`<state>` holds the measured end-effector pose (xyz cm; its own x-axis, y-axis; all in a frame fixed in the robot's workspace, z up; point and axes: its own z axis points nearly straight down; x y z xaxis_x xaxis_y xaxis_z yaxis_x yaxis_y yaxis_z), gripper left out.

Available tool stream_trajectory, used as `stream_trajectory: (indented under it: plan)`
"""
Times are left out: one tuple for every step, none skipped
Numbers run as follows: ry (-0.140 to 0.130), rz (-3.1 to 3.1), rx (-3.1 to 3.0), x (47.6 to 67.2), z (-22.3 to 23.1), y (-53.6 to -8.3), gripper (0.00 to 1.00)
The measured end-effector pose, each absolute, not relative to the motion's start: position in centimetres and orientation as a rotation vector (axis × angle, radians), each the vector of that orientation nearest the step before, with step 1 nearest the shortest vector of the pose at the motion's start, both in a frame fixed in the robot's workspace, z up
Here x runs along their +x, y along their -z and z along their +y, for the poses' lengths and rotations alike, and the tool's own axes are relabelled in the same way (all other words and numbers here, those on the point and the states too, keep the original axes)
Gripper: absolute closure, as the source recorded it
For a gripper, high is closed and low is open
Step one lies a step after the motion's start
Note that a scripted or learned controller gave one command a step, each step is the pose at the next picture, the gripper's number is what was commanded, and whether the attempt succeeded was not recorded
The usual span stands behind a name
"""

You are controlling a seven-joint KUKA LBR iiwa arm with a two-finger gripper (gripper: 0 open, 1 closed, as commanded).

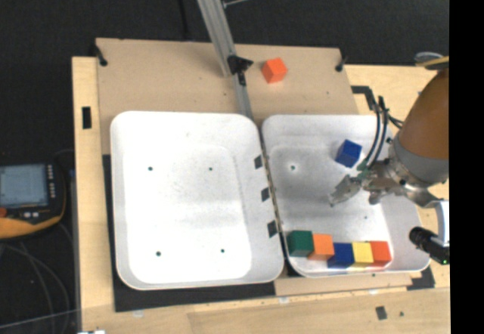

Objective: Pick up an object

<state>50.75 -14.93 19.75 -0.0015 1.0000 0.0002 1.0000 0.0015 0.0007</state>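
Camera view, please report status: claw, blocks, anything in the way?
Claw over right bin, nothing seen held. Blue block loose beside it. Five blocks in a row at near wall. Path clear.

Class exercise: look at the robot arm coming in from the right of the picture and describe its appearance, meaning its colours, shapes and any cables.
The arm is a thick, rounded body, with a broad orange band above a grey wrist. Dark cables loop along its side. It ends in a small, pale metallic gripper with thin fingers.
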Motion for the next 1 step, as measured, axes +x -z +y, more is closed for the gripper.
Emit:
stream_trajectory:
  plan:
    - [0.006,2.219,2.223,54.06,-19.27,-12.81,0.00]
